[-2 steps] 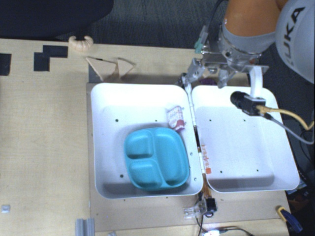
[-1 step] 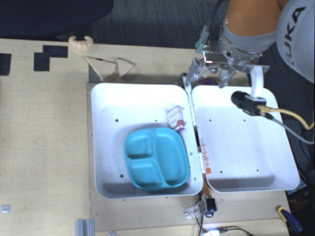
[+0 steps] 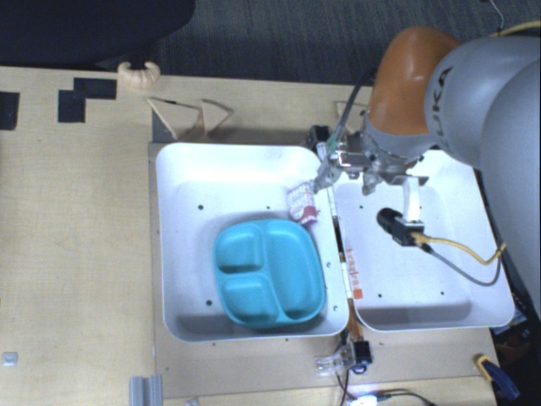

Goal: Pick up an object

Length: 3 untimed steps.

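The gripper (image 3: 390,194) hangs over the right bin (image 3: 448,307); whether it is clenched or released cannot be told. In the left bin (image 3: 182,227) lies a blue divided tray (image 3: 269,271); at its upper right corner — touching it — a small crumpled packet (image 3: 303,203).

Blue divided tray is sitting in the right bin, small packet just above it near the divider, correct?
Not quite: the camera view shows the blue divided tray in the left bin, not the right one. The small packet does lie just above it near the divider.
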{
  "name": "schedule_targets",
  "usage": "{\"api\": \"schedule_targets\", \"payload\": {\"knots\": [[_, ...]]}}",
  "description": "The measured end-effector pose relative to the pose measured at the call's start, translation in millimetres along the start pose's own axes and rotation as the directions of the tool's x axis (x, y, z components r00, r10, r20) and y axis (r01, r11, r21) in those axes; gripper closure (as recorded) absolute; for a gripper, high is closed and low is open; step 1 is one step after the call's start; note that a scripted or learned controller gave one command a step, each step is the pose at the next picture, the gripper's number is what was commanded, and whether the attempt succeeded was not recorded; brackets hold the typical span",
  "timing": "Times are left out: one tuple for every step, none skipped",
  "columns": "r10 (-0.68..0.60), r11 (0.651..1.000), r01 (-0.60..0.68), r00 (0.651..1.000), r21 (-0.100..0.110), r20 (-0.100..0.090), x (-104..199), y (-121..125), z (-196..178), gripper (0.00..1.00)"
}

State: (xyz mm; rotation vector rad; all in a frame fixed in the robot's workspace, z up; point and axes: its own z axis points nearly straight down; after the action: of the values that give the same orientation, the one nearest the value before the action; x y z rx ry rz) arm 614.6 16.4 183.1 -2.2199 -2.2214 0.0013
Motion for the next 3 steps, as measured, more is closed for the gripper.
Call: {"api": "schedule_targets", "payload": {"knots": [[0.000,1.000,0.000,1.000,-0.003,0.000,-16,-75,-20,0.00],[0.000,1.000,0.000,1.000,-0.003,0.001,-100,-122,24,0.00],[-0.001,1.000,0.001,1.000,-0.009,-0.001,-126,-125,96,0.00]]}}
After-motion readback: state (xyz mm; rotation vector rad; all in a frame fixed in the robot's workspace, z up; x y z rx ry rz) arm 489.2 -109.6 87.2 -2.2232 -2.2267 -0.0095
